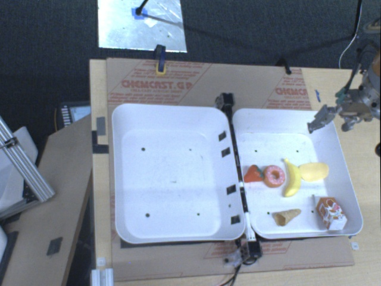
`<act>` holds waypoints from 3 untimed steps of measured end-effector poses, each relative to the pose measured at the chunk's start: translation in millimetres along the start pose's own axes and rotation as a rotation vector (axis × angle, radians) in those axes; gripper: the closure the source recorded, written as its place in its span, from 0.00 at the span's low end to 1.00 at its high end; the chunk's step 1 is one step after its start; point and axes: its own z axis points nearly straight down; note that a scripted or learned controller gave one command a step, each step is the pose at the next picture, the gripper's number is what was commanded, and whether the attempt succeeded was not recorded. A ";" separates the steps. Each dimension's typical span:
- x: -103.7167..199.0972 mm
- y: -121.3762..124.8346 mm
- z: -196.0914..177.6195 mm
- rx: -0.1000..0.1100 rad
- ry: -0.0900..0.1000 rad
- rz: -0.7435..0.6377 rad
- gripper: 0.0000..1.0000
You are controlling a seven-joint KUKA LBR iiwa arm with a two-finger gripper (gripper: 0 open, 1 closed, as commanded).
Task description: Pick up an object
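The right bin [262,130] holds several toy foods. A red strawberry-like piece [254,173] touches a pink donut [274,176], with a yellow banana [292,178] and a pale yellow lump [313,171] just to their right. Near the front lie a tan cone [286,217] and a red and white carton [331,213]. My gripper [331,123] hangs over the bin's far right corner, above and well behind the foods. Its fingers [317,120] are spread open with nothing between them.
The left bin [172,171] sits beside the right one, with a black clipped divider [232,159] between them. Both rest on a cardboard sheet [178,82]. A shiny metal plate [141,15] lies on the dark floor behind.
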 end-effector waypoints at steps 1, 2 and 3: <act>28.3 27.5 -37.0 0.000 0.001 -0.001 0.00; 73.5 36.3 -93.4 -0.001 0.002 -0.002 0.00; 126.6 35.1 -127.2 0.002 0.002 -0.003 0.00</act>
